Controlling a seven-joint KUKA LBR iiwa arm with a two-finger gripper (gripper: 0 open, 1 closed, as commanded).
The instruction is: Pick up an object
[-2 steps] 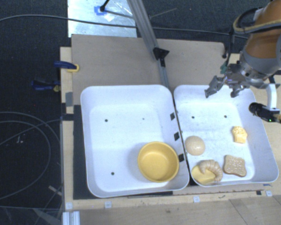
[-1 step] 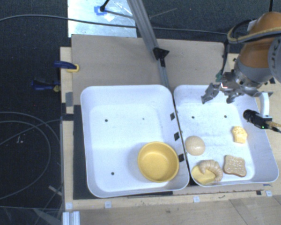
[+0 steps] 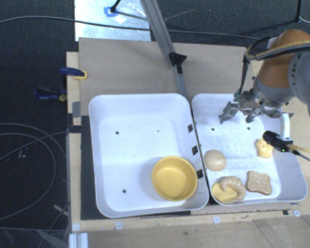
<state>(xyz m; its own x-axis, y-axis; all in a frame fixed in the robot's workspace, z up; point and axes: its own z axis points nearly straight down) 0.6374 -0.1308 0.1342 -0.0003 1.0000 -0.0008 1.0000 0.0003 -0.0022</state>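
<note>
My gripper [image 3: 238, 116] hangs over the back part of the right bin [image 3: 217, 103], its two grey fingers spread open with nothing between them. Well in front of it lie a pale round bun [image 3: 215, 160], a croissant [image 3: 233, 185] resting on a yellow piece [image 3: 220, 192], a slice of toast [image 3: 259, 182] and a small yellow chunk [image 3: 263, 149] near the right wall. A yellow bowl [image 3: 174, 177] sits in the front right corner of the left bin [image 3: 119, 105].
A grey pole [image 3: 163, 32] slants down from the top to the seam between the bins. Blue and yellow clamps [image 3: 72, 74] grip the bench's left edge. Cables lie on the dark floor to the left.
</note>
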